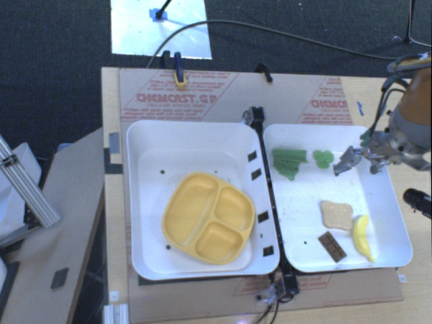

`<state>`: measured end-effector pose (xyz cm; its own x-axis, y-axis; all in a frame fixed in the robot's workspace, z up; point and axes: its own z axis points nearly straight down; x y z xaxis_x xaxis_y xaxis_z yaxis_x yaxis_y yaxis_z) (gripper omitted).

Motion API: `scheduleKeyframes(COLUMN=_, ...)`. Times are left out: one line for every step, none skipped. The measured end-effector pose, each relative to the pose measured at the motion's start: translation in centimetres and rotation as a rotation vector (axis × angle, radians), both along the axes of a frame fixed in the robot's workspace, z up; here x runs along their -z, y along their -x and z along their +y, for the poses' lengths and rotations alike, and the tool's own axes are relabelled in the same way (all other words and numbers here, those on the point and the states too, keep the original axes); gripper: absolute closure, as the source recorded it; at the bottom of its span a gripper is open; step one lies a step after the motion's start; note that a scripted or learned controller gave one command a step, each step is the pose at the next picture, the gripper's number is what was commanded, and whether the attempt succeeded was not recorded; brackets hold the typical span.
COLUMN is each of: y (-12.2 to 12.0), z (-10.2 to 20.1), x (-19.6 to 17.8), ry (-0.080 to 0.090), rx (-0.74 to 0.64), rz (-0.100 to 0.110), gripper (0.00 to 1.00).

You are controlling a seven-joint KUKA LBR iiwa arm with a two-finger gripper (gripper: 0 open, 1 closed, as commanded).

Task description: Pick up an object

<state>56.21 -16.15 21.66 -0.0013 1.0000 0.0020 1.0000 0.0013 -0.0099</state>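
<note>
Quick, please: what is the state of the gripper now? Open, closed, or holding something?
Gripper: over the right bin's upper right part, near the small green piece; nothing seen between its jaws. Open or closed cannot be told.

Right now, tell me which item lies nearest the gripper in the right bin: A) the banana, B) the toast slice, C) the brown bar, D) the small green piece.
D: the small green piece lies just left of the gripper near the right bin's far end; the other three lie toward the near end.
</note>
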Motion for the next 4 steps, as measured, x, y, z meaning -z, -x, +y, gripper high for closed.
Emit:
scheduleKeyframes(y=-0.3, z=0.0, x=-0.6, ry=0.002, rx=-0.003, rz=-0.011, gripper=0.00)
scheduleKeyframes(y=0.4, z=-0.6, x=5.2, ry=0.002, rx=0.000, rz=-0.008, gripper=0.00)
scheduleKeyframes(y=0.7, z=-1.4, x=9.9, ry=0.002, rx=0.000, rz=-0.008, gripper=0.00)
scheduleKeyframes(y=0.7, z=-1.4, x=13.4, ry=0.002, rx=0.000, rz=-0.009, gripper=0.00)
